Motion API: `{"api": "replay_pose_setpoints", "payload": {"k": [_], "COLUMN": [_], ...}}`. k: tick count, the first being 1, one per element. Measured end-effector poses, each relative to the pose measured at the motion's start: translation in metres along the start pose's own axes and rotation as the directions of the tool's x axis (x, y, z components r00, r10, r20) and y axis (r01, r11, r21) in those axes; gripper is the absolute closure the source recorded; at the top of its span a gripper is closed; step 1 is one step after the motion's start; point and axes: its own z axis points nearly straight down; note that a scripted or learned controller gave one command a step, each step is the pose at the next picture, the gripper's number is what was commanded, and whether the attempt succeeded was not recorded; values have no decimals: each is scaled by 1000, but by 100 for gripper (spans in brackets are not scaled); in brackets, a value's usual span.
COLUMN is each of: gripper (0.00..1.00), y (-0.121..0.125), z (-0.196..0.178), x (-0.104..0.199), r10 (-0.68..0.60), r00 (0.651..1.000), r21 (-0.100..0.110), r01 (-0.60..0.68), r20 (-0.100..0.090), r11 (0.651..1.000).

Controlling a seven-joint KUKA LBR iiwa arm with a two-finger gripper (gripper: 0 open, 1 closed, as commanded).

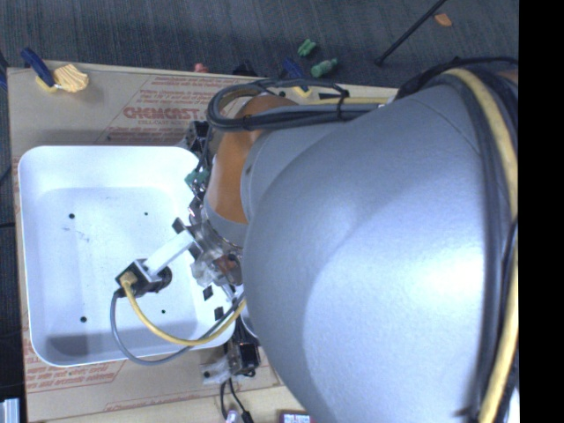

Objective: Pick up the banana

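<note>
On the surface [132, 91], the arm [370, 263] hangs over the white bin [35, 236] — its jaws' state cannot be told; the pick looks not yet done.

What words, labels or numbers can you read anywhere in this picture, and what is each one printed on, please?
"CHEMCAST": large red outlined letters on the brown cardboard sheet that lies under the white bin; slightly soft, but legible.
Smaller red lines above and beside that word, on the same cardboard: too blurred to read.
Red print on the cardboard below the bin's lower left corner: too small and blurred to read.
</note>
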Motion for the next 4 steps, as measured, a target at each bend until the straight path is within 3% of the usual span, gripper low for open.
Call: {"api": "replay_pose_setpoints", "payload": {"k": [1, 2, 3, 4], "gripper": [100, 0, 0, 100], "y": [-92, -92, -99, -100], "z": [26, 26, 119, 109], "x": [43, 43, 46, 46], "r10": [122, 123, -4, -10], "r00": [992, 992, 1000, 1000], "r21": [-8, -9, -7, -2], "r01": [-122, -123, 4, 10], "r20": [-8, -9, -4, 1], "r11": [992, 992, 1000, 1000]}}
